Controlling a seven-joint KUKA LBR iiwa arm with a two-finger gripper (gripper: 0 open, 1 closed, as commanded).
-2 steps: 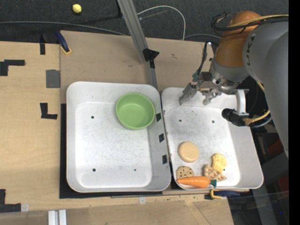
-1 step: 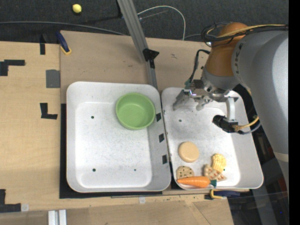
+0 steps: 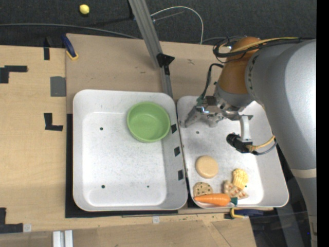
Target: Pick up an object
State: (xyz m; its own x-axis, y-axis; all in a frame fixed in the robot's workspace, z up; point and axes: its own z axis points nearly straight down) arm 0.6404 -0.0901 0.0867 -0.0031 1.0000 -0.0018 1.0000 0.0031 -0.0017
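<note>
A: Where is the tool (image 3: pixel 198 115) right now?

B: Over the upper left corner of the right bin (image 3: pixel 267 189), hanging off the grey arm (image 3: pixel 288 96) with its orange band (image 3: pixel 234 78). From where I stand I cannot tell how far it is spread, and I see nothing in its grasp.

A: And the things it could pick up?

B: They lie in that same bin, toward the near edge, well apart from the tool. There's a round tan biscuit (image 3: pixel 206 166), a darker cookie (image 3: pixel 202 189) just below it, an orange carrot (image 3: pixel 215 200) along the front wall, and a yellow corn piece (image 3: pixel 239 178) beside some small pale bits.

A: The other bin?

B: The left bin (image 3: pixel 92 189) holds a green bowl (image 3: pixel 148 121), upright, near its upper right corner.

A: Any writing or labels?

B: None I can read, on the bins or the wooden surface (image 3: pixel 31 153).
</note>
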